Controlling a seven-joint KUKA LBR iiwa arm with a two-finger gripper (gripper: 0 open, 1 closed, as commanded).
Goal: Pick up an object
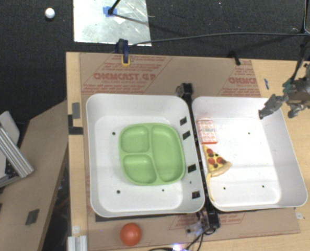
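Observation:
A pizza slice toy lies at the left side of the right bin. Just above it sits a small red-and-white packet against the same wall. My gripper hangs over the right bin's far right corner, well away from both objects. Its fingers stand apart with nothing between them. A green divided plate rests in the middle of the left bin.
A red ball sits on the cardboard in front of the left bin. Black clips line the wall between the two bins. A blue clamp holds the cardboard at the back. A metal rail stands at the far left.

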